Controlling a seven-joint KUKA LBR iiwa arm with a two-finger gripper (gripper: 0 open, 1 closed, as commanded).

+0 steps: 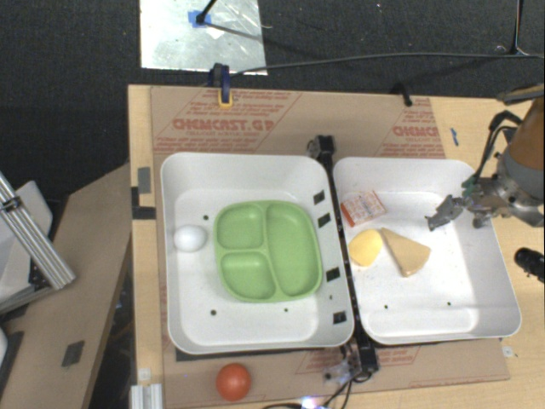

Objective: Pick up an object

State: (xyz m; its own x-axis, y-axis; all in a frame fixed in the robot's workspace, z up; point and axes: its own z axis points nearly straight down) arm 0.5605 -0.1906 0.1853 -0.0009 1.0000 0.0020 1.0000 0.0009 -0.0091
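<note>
1. Nearest the camera, an orange-red ball (233,381) rests on the cardboard sheet (255,118), outside the bins and just below the left bin's front rim.
2. Two shallow white bins sit side by side on that sheet, the left bin (247,169) and the right bin (494,313), their inner walls touching along a line of black clips.
3. In the left bin lies a green divided plate (266,250) with three compartments, near the bin's middle.
4. A white ball (190,238) lies just beside the plate's left edge, against the left bin's left wall.
5. In the right bin, a yellow rounded object (366,248) lies near the left wall, touching or nearly touching a tan wedge (406,252) on its right.
6. Behind those two, a small red-and-white packet (363,206) lies flat near the right bin's rear left corner.
7. My gripper (446,211) hangs over the right half of the right bin, reaching in from the right, apart from the wedge and to its upper right. My fingers point leftward; nothing shows between them, and I cannot tell whether my jaws are spread or pressed together.
8. Farthest back, a blue clamp (221,81) grips the cardboard's rear edge, and a shiny sheet (203,22) lies on the dark floor beyond.
</note>
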